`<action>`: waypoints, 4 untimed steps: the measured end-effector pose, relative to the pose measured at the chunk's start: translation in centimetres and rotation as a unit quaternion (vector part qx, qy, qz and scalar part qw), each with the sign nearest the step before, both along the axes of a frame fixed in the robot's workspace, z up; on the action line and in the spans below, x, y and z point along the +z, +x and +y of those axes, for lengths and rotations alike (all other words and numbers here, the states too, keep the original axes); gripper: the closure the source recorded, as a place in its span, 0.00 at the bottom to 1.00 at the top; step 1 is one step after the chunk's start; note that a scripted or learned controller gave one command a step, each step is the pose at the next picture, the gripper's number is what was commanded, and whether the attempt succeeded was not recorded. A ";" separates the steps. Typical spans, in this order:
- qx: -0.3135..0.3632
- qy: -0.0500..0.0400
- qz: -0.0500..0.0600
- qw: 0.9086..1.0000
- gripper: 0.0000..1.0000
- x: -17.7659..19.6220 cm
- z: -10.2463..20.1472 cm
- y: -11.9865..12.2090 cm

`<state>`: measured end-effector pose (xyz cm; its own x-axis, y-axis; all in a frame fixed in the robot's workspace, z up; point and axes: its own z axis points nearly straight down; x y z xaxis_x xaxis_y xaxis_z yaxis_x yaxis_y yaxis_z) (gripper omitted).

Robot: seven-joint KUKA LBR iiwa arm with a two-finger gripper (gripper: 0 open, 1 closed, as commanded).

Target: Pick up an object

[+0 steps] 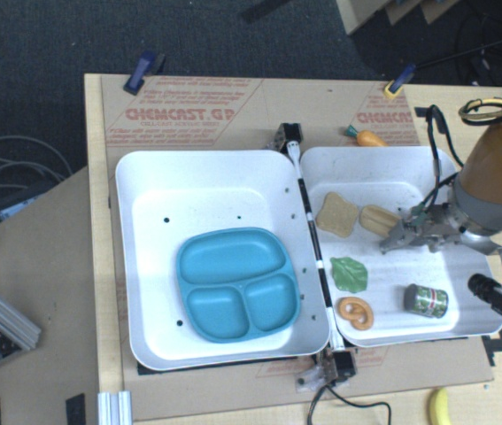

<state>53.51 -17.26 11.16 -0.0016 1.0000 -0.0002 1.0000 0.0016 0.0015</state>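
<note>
Four objects [425, 300], one blue tray [236, 283]

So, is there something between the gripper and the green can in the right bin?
Nothing visible. The gripper is over the right bin, close to the tan oblong piece. The green can lies nearer the camera, with bare white floor between them.

Two white bins: left bin [135, 237], right bin [357, 162]. One blue divided tray [237, 282]. One toast slice [337, 214]. One tan roll [377, 219]. One green leaf [350, 274]. One pretzel [355, 312]. One can [425, 300].
</note>
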 end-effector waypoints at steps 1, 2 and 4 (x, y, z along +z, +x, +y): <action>-0.001 -0.001 0.000 1.000 0.00 -2.7 -2.8 4.1; 0.000 0.001 0.001 1.000 0.00 -2.7 6.9 5.5; 0.000 0.001 0.021 1.000 1.00 -1.9 7.0 12.1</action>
